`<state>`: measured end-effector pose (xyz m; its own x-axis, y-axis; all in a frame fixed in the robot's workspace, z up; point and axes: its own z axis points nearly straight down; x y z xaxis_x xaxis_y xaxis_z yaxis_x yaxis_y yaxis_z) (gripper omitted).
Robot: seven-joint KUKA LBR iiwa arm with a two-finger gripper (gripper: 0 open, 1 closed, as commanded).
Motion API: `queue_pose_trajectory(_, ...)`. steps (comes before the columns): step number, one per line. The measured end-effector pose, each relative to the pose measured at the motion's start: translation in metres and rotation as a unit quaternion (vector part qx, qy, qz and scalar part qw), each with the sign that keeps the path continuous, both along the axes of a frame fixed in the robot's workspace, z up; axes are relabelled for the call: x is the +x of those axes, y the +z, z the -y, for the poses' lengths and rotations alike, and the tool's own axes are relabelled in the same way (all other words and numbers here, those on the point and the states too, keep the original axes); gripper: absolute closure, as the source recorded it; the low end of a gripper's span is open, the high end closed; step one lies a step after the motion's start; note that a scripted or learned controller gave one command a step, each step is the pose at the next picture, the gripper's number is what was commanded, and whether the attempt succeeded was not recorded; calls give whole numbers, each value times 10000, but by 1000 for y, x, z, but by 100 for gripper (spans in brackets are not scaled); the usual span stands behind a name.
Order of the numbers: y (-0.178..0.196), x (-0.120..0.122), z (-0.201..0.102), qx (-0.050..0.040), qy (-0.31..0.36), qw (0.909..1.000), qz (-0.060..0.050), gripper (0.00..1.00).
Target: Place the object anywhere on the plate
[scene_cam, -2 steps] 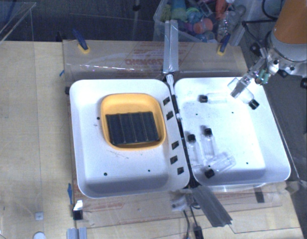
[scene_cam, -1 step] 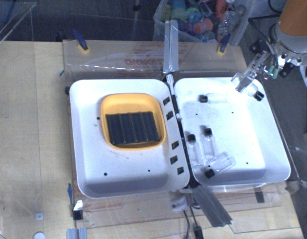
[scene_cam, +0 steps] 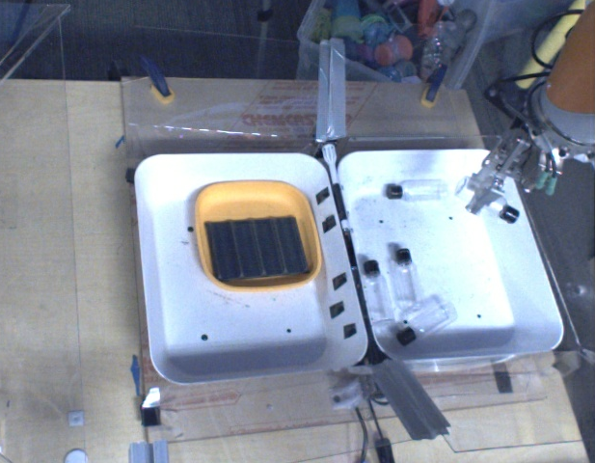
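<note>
The arm (scene_cam: 573,75) is cut off at the right edge.

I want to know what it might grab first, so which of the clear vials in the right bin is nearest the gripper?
The vial lying across the bin's far side, black cap pointing left. It sits just left of the gripper; the other vials cluster near the front left corner.

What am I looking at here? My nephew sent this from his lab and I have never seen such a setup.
One camera looks down at a slant on a bench with two shallow white bins. The left white bin holds a square yellow plate bearing a dark ribbed rectangular block. The right white bin holds several small clear plastic vials with black caps. A grey robot arm reaches in from the right; its two-finger gripper hangs over the right bin's far corner. I see nothing held between its fingers.
</note>
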<state>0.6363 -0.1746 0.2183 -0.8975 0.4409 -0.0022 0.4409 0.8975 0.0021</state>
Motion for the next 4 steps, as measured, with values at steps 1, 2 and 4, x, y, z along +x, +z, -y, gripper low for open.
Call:
queue_pose_trajectory(1, 39, 21, -6, -13, 1160, 9932, 34, 100)
queue_pose_trajectory(2, 14, 23, 6, -7, 2821, 9594, 14, 100)
queue_pose_trajectory(4, 43, 33, 27, -26, 4010, 9161, 37, 100)
